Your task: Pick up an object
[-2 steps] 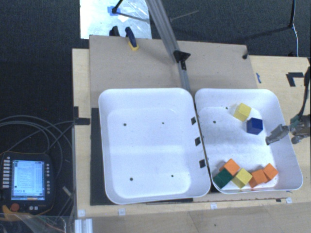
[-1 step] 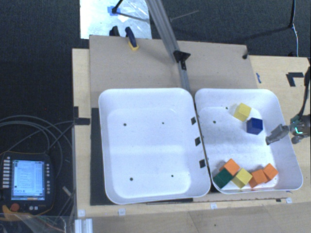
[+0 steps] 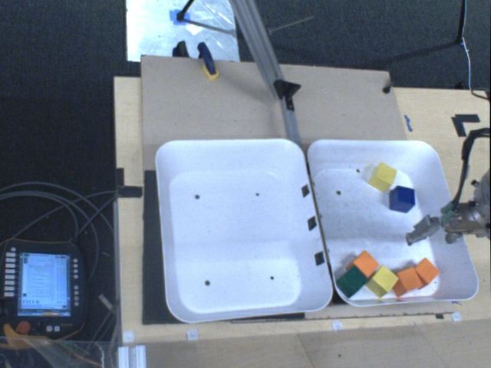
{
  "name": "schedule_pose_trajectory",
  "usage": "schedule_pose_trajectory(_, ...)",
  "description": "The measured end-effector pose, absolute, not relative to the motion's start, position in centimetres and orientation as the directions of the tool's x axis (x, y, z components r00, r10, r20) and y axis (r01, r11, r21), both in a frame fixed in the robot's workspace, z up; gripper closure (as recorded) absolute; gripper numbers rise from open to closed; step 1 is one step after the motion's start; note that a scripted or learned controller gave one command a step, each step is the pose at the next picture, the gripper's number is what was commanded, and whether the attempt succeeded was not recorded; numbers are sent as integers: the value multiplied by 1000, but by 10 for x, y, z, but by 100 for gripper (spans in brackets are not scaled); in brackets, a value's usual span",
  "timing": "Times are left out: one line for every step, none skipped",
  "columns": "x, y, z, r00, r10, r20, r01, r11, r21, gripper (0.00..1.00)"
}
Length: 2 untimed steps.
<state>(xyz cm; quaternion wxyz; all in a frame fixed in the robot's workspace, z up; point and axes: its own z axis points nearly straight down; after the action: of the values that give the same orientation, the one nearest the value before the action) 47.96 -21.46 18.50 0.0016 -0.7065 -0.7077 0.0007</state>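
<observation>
We see the pincer (image 3: 424, 231) at the right bin's (image 3: 360, 163) three o'clock rim, grip state we cannot tell, blue cube (image 3: 401, 198) at its eleven o'clock, yellow cube (image 3: 382, 176) just beside, coloured cubes (image 3: 381, 276) clustered at six o'clock, left bin (image 3: 230, 153) alongside.

2 bins side by side on bench (image 3: 353, 106) | right bin (image 3: 430, 159): 2 blocks (image 3: 391, 188) at back, 5 blocks (image 3: 383, 276) clustered at front | gripper (image 3: 430, 228) over right edge
</observation>
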Motion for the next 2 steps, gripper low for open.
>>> schedule_pose_trajectory(482, -214, 122, -2, 1000, 2, 1000, 2, -4, 0)
schedule_pose_trajectory(482, -214, 105, -3, 1000, 0, 1000, 3, -1, 0)
